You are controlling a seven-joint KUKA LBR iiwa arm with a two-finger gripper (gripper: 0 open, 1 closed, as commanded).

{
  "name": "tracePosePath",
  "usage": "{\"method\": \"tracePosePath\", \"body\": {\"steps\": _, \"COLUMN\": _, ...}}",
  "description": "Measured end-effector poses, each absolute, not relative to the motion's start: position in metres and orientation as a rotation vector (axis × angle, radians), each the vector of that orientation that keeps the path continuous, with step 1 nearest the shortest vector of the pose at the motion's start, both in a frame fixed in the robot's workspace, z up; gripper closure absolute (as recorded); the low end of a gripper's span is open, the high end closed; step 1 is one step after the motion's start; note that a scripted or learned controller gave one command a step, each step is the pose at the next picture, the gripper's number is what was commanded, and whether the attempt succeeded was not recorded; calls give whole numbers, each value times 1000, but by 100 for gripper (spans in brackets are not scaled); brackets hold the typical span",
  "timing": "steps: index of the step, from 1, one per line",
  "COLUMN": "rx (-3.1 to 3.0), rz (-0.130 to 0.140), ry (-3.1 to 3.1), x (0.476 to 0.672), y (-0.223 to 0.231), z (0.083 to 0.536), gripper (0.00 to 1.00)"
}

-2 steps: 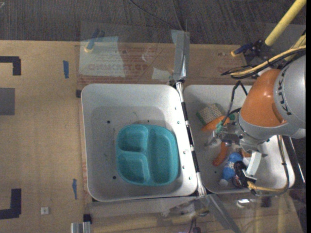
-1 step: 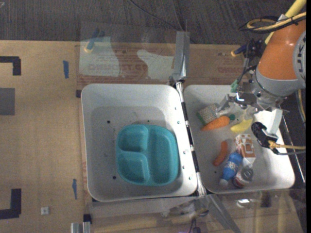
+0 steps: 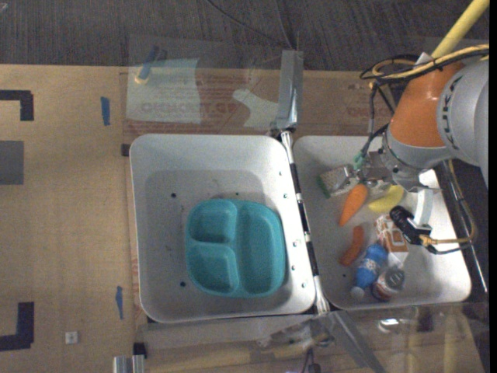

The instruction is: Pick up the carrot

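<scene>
Lying in the right bin (image 3: 458, 286), the carrot (image 3: 353, 202) points its narrow end down and to the left, with its thick end up near the arm's wrist. The gripper (image 3: 371, 179) sits just above that thick end, at or very near touching it, but the wrist and its cabling cover the tips, so whether the carrot is gripped cannot be told from this view.

Just right of the carrot lies a yellow banana-like piece (image 3: 386, 201), partly under the gripper. A grey, boxy item (image 3: 335, 180) rests just left of the gripper, near the bin's upper left corner. Below the carrot is a second, smaller orange-red piece (image 3: 354, 245), also slanted. Beside it, toward the bin's lower edge, a blue bottle (image 3: 368, 266) lies with its white cap pointing down-left, and a round can (image 3: 389, 280) sits just to its right. A small packet with orange and white print (image 3: 391, 235) lies between the banana-like piece and the can.

The arm (image 3: 435, 115) comes in from the right, its orange band bulking over the bin's upper right part. A black cable with a connector (image 3: 411, 228) hangs from it across the bin.

The left bin (image 3: 155, 177) holds a teal tray (image 3: 234, 247) with three compartments, set toward its middle. Both bins stand side by side on a wooden bench (image 3: 62, 247).
</scene>
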State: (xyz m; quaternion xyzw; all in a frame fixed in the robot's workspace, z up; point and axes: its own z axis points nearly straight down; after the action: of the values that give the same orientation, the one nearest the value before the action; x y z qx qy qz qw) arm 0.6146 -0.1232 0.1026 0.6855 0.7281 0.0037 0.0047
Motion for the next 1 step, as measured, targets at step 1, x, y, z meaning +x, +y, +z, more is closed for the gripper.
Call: {"method": "tracePosePath", "body": {"steps": 1, "rx": 2152, "rz": 7, "ry": 2281, "x": 613, "y": -124, "z": 108, "gripper": 100}}
